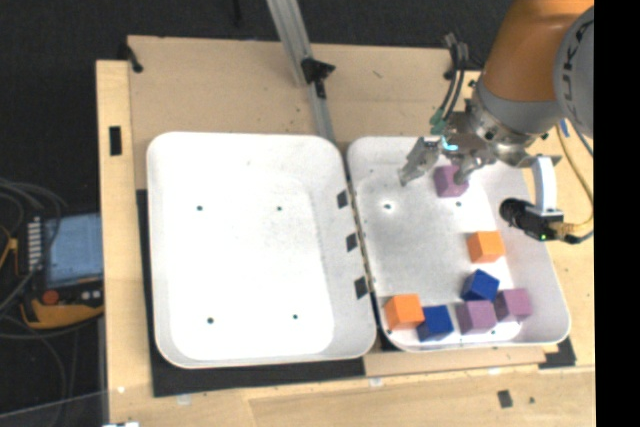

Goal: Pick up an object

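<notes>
My gripper (441,165) hangs over the far end of the right bin (420,240), its fingers spread open. One grey finger (413,164) slants down to the left. A purple block (449,182) lies on the bin floor just under the gripper's right side, partly covered by it; I cannot tell whether a finger touches it. Further down the bin lie an orange block (486,246), a blue block (481,285), two purple blocks (517,303) (476,316), another blue block (435,322) and another orange block (404,310).
The left bin (240,245) lies beside the right one, their rims meeting at a row of black clips (352,240). A slanted metal pole (285,5) rises behind the bins. A black fitting with cables (527,216) hangs from the arm over the right bin's right edge.
</notes>
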